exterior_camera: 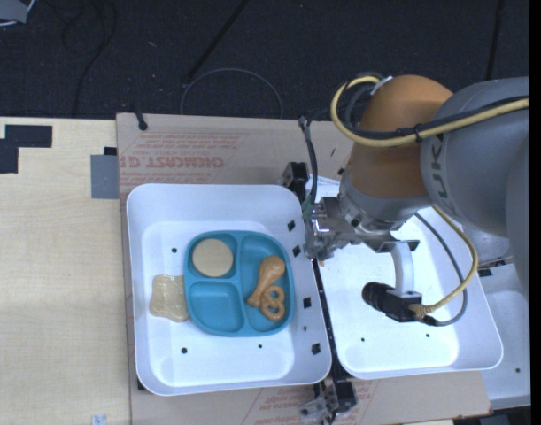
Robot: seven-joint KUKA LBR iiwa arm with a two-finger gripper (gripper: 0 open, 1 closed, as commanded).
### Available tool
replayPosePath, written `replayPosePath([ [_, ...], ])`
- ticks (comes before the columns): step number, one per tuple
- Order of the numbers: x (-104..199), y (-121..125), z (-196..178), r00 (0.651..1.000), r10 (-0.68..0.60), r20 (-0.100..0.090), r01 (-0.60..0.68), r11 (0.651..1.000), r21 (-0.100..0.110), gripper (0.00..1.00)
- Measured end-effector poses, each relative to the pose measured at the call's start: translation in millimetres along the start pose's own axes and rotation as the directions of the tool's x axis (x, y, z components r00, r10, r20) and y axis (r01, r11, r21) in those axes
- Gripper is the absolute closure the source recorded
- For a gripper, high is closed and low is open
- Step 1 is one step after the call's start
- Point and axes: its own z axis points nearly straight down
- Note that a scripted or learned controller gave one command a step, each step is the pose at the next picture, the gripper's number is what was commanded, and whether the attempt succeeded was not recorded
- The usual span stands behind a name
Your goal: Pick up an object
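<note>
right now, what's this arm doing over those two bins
The arm reaches in from the right, its end effector over the seam between the left bin and the right bin. Nothing looks picked up yet. In the left bin, a blue tray holds a round biscuit, a drumstick and a pretzel, and a pale waffle piece lies beside it.

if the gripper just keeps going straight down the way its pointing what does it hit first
The gripper would probably meet the right bin near its wall beside the left bin; depth is unclear. The blue tray lies off that line.
</note>
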Motion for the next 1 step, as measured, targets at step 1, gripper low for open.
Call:
replayPosePath([
  [1,45.0,-25.2,-6.7,1.0,0.0,0.0,0.0,1.0,0.0,1.0],
])
